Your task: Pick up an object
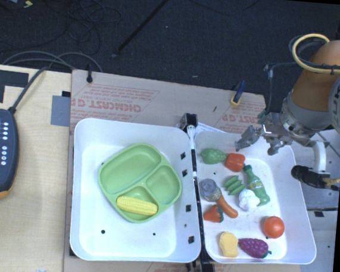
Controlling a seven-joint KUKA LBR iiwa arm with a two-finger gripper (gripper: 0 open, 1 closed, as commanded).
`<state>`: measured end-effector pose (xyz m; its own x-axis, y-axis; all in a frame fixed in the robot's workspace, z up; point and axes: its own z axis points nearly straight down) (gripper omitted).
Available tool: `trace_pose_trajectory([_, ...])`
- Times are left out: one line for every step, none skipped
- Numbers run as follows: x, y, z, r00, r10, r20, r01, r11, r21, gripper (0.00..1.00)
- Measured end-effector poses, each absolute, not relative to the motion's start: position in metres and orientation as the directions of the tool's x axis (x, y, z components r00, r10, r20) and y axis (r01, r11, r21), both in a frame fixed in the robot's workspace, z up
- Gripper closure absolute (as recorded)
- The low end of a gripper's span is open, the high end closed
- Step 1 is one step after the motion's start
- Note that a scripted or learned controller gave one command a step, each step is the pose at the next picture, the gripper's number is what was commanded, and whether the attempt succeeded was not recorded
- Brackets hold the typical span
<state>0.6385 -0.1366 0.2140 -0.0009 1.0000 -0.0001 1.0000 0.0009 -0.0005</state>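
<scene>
Fingers [251, 136]: spread apart, nothing between them, hanging over the far rim of the right bin [304, 235].
Gripper [261, 140]: carried on the grey arm [319, 75] with its orange band, reaching in from the right.
Step in hand: approach only, no grasp yet (judged from the bare gap between the fingers).
Closest below the fingers: red pepper [234, 162], with the green vegetable [213, 156] just beside it on its left.
Further below: green bottle [255, 185], white garlic [248, 199], pea pods [233, 184], carrot [226, 206], grey disc [209, 189], all crowded and several touching.
Well below, near edge: tomato [273, 227], purple grapes [254, 247], yellow piece [228, 244].
Far left of the fingers: corn [137, 205] lying in the green plate [139, 174] in the left bin [90, 214].
Next move calls for: picking one target, likely the pepper, lowering straight over it and closing cleanly without nudging the neighbour.
</scene>
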Motion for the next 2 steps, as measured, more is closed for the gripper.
trace_pose_trajectory([0.642, -0.155, 0.081, -0.002, 1.000, 0.001, 1.000, 0.002, -0.010, 0.00])
trace_pose_trajectory([0.643, -0.145, 0.088, 0.000, 1.000, 0.001, 1.000, 0.000, -0.004, 0.00])
